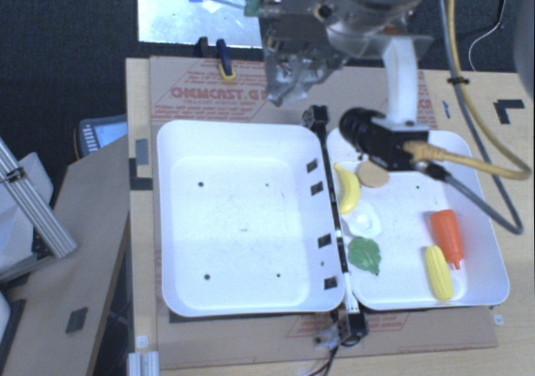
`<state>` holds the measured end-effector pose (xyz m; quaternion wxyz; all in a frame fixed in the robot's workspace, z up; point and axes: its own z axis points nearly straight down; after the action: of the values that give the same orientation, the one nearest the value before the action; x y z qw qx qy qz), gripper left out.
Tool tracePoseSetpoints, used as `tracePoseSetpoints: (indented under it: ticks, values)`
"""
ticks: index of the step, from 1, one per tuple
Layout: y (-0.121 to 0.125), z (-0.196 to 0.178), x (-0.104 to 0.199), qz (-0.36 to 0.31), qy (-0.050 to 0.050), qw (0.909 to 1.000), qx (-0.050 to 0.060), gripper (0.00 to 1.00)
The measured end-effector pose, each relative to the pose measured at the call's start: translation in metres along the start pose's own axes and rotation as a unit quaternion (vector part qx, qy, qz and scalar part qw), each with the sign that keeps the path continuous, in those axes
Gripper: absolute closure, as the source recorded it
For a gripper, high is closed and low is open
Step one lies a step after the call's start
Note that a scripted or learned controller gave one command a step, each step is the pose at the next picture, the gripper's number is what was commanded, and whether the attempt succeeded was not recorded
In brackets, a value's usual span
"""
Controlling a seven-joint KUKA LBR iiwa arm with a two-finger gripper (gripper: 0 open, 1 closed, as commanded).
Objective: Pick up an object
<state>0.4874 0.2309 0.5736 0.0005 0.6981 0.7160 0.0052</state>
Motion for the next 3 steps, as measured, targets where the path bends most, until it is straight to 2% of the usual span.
tracePoseSetpoints:
  ticks: [1, 2, 3]
  values:
    - [0.0, 0.0, 0.0, -0.001, 0.0, 1.0, 0.0, 0.0]
    - [0.0, -0.011, 0.0, -0.002, 0.001, 1.0, -0.001, 1.0]
    - [0.0, -0.011, 0.0, -0.003, 0.001, 1.0, -0.001, 0.0]
